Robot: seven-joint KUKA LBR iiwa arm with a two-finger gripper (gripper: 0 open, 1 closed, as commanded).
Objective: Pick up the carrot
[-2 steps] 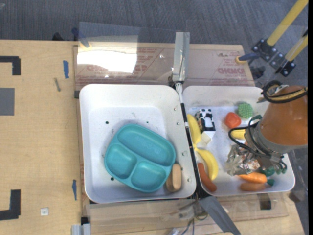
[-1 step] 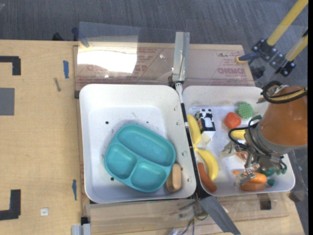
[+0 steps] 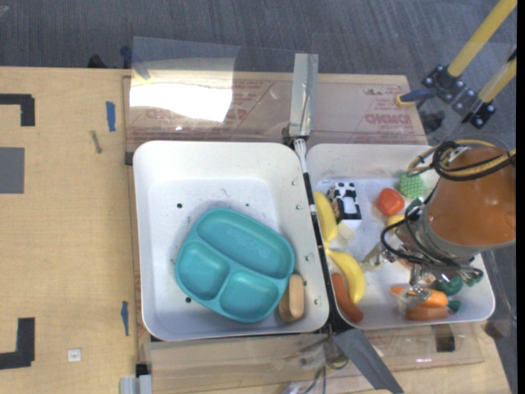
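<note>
The carrot [image 3: 429, 307] is a small orange piece with a green end. It lies near the front wall of the right bin [image 3: 484, 302], towards the bin's right corner. My gripper [image 3: 422, 284] hangs below the orange wrist band, directly over the carrot and low in the bin. Cables and the wrist hide part of the carrot's top. I cannot make out whether the carrot is between the gripper's tips.
In the right bin there are two bananas [image 3: 348, 271], a red sausage [image 3: 347, 299], a black-and-white toy [image 3: 347, 201], an orange piece [image 3: 390, 201] and a green piece [image 3: 413, 185]. The left bin [image 3: 156, 220] holds a teal divided plate [image 3: 235, 263] and a bread roll [image 3: 292, 296].
</note>
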